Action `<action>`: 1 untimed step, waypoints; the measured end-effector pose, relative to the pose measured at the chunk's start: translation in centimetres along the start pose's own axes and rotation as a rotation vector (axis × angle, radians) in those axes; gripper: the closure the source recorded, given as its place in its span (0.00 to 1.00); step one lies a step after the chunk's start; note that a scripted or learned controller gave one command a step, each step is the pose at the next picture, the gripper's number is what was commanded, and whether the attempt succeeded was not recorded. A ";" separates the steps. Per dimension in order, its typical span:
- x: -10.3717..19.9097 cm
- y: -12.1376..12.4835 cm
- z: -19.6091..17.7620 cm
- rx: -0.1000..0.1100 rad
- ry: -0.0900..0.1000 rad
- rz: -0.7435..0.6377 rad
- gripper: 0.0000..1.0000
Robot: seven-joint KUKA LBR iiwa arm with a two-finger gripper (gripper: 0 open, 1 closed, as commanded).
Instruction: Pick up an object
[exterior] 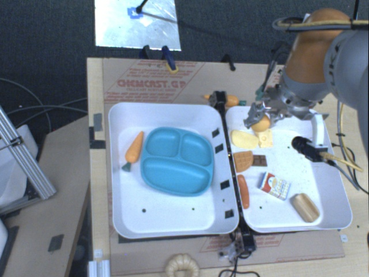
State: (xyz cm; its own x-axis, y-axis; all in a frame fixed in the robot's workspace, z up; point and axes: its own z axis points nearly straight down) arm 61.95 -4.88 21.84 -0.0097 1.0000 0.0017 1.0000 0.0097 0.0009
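Note:
My gripper [259,119] hangs over the back left part of the right bin [331,180]. A small round orange-yellow piece [263,123] sits between its fingers, and the gripper is shut on it. Just below lie a yellow cheese-like wedge [266,139] and a pale yellow slice [243,138]. Further forward in the same bin are a brown cracker [242,161], a dark square [260,160], a red sausage [244,191], a small printed box [274,186] and a bread roll [305,207].
The left bin [124,212] holds a blue divided plate [176,160] and a carrot [134,148] by its left wall. An orange item [231,101] lies behind the bins. A pale ring [183,266] sits at the bench's front edge.

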 end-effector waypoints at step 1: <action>4.9 -0.1 -1.1 -0.001 0.001 0.000 1.00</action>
State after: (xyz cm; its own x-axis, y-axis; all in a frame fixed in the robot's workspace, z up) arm 61.76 0.05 22.95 -0.0097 1.0000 0.0024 1.0000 0.0097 0.0023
